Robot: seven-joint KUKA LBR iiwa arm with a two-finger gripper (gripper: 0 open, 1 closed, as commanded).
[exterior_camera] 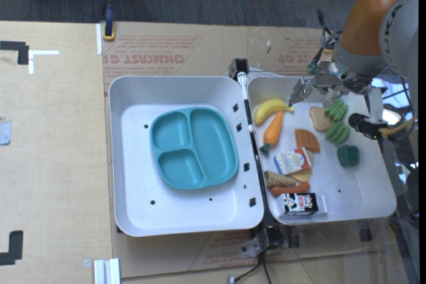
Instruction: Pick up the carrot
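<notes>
We're looking at the left bin (126,163) first: a teal divided plate (194,147) is sitting in its middle, three compartments, nothing on it.

Moving right, past the clips joining the two bins, we're seeing the right bin (373,199) w/ a scatter of toy food. The carrot (273,128) is lying at the bin's upper-left part, near the left wall, tilted, its thick end up and just touching the yellow banana (269,109) above it. Below the carrot we're finding a small milk carton (291,161), an orange-brown slice (307,140) next to it, an ice-cream cone (279,178) and a black-and-white box (300,203) near the front wall.

Further right: a pale bread-like piece (320,119), green veg (337,122) beside it, and a dark green piece (348,155) lower down.

The gripper (297,92) is hanging over the bin's top edge, just right of the banana, apart from the carrot. Its fingers are too small and dark to read, so we can't tell apart or together. Nothing is visibly held.
</notes>
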